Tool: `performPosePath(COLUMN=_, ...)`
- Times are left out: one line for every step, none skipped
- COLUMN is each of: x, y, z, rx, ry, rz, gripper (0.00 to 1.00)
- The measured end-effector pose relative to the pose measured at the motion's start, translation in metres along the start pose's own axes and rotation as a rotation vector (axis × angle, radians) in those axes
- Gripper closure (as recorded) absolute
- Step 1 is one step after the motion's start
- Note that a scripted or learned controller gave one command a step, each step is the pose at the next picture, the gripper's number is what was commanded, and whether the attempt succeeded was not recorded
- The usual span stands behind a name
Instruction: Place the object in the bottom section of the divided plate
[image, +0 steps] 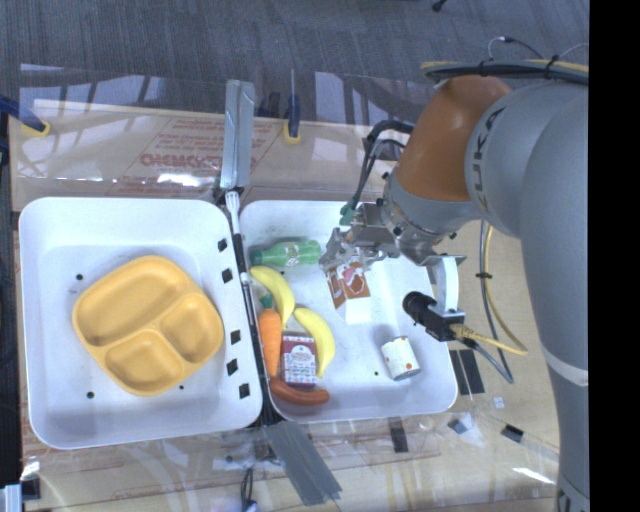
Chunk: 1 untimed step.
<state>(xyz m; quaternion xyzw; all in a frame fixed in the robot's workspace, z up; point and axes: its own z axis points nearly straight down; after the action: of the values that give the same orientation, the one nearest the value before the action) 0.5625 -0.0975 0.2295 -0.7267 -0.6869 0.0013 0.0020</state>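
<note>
A yellow divided plate (148, 322) with three sections lies in the left bin (50, 400). My gripper (350, 250) hangs over the upper middle of the right bin (420, 395), its dark fingers pointing down and left. Just below the fingertips lies a small brown and white packet (350, 284); whether it is touched or gripped I cannot make out. The arm's orange band and grey body cover the bin's upper right corner.
The right bin also holds a green bottle (285, 251), two bananas (275, 290) (318, 335), a carrot (270, 338), a red carton (299, 360), a sausage (298, 396) and a small white cup (400, 357). A metal divider (237, 140) runs between the bins.
</note>
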Motion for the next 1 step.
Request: performPosePath(x=0.073, y=0.0162, z=0.0152, rx=0.001, ry=-0.001, rz=0.079, gripper=1.0)
